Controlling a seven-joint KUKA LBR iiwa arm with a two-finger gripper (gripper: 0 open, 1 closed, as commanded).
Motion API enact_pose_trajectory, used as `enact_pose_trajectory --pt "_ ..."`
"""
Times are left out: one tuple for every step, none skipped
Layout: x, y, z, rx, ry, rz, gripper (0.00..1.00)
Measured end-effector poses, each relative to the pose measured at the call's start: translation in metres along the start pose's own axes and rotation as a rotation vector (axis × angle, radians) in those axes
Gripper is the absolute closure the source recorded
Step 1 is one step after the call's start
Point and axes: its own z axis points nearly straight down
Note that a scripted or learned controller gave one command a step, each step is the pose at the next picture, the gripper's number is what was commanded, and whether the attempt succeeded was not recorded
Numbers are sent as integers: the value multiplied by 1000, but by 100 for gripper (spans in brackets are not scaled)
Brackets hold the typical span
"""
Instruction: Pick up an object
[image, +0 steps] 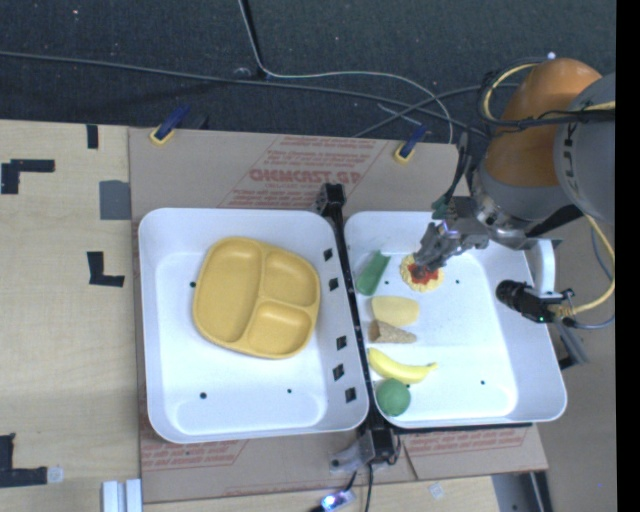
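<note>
The gripper is down on a small round toy in the right bin.

The toy is yellow with red on it and sits near the bin's back wall, with bare white floor to its right and in front. A green piece lies close on its left, by the wall between the bins. A pale yellow lump, a tan wedge, a banana and a green ball sit in a row toward the front. The left bin has a yellow tray. The arm leans in from the right, tip pointing down. I cannot tell how the gripper is set.
</note>
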Motion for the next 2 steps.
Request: enact_pose_trajectory --pt "61 9 -6 0 1 -2 100" --pt "120 13 -12 0 1 -2 100"
